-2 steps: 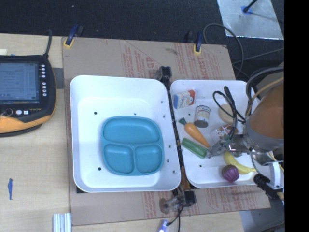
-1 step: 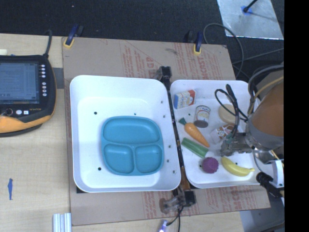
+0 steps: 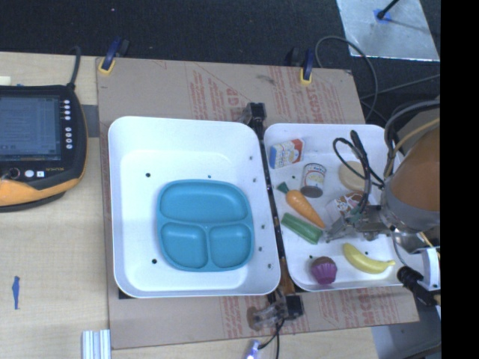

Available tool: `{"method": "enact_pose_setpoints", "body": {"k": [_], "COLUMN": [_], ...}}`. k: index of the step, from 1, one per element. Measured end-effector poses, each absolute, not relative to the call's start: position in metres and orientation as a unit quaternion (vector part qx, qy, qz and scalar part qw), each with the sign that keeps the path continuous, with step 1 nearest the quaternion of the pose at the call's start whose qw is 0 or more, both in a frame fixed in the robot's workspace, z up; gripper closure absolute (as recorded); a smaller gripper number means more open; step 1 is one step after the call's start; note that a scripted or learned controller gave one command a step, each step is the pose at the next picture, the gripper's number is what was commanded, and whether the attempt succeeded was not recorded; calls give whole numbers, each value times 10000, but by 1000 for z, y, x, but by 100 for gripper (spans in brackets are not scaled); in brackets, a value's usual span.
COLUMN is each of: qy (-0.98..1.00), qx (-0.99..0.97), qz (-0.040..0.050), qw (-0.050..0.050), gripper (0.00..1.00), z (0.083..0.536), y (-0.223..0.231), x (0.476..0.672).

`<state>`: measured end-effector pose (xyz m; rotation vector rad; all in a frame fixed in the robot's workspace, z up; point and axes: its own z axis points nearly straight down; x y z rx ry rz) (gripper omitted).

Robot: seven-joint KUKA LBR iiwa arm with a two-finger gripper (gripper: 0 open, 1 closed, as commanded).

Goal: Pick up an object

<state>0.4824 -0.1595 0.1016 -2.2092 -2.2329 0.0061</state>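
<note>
Gripper (image 3: 346, 226) low in right bin (image 3: 329, 136) — just beside green cucumber (image 3: 301, 227) and carrot (image 3: 304, 207). Finger state: cannot tell.

Two white bins are sitting side by side on the surface: the left bin (image 3: 123, 200) well to the left of the pincer (image 3: 352, 221), the right bin (image 3: 299, 279) underneath it. One blue sectioned tray (image 3: 203, 224) is lying in the far bin. Around the pincer, one carrot (image 3: 304, 207) and one green vegetable (image 3: 301, 228) are lying to its left, one small carton (image 3: 285, 154) and one can (image 3: 313, 178) beyond, one banana (image 3: 364, 259) and one purple piece (image 3: 323, 270) nearer me.
</note>
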Motion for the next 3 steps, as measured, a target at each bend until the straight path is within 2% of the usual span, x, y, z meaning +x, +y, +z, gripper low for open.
{"method": "enact_pose_setpoints", "body": {"k": [1,2,3], "qy": [-7087,-7084,-7066], "qx": [-7055,-7058,-7075], "qz": [1,6,87], "qw": [-5,16,125], "gripper": [0,0,0], "z": [93,92,101], "y": [-199,-192,-107], "x": [553,631,651]}}
